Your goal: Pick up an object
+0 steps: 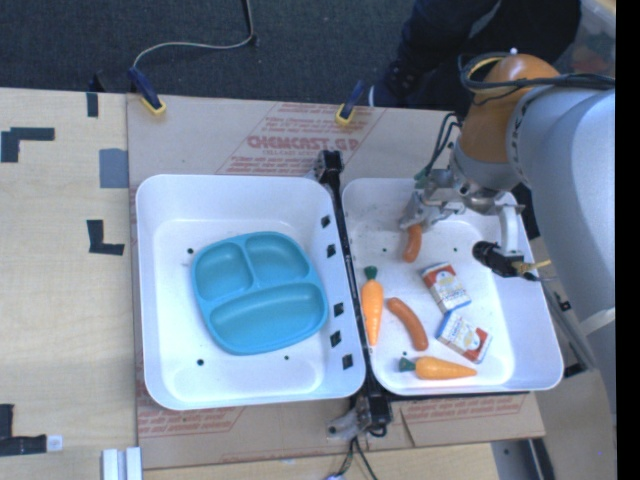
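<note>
the cardboard sheet under the two bins carries red print. the largest line reads "chemcast gp" in capitals, running along the sheet's far edge just above the bins. smaller red lines sit beneath it, too small to read. the two small cartons in the right bin have red and white printed faces, but their wording is too blurred to make out.

Robotics lab: taped bench, clamped cardboard (toy food bins).
</note>
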Controlling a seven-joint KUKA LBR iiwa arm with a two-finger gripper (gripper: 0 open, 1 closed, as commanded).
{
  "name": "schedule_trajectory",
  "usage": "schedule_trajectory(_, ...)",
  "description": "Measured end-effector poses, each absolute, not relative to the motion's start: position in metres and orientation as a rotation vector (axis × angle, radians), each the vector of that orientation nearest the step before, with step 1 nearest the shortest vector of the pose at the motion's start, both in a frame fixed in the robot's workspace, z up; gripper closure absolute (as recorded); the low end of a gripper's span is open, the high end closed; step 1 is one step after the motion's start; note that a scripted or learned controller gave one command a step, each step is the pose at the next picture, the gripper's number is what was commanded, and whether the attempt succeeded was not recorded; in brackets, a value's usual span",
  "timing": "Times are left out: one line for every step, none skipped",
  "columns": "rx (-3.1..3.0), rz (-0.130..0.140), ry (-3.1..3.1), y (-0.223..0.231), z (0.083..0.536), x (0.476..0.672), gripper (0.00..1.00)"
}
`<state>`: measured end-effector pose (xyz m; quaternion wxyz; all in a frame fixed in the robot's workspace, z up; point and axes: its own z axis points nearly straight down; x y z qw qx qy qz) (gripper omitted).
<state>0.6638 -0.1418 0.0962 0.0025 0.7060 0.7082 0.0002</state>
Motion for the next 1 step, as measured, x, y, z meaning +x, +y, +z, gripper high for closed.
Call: schedule_trajectory(2.219, 0.002, 2.224, -0.0706, 0.1849, 0.6359, 1.0)
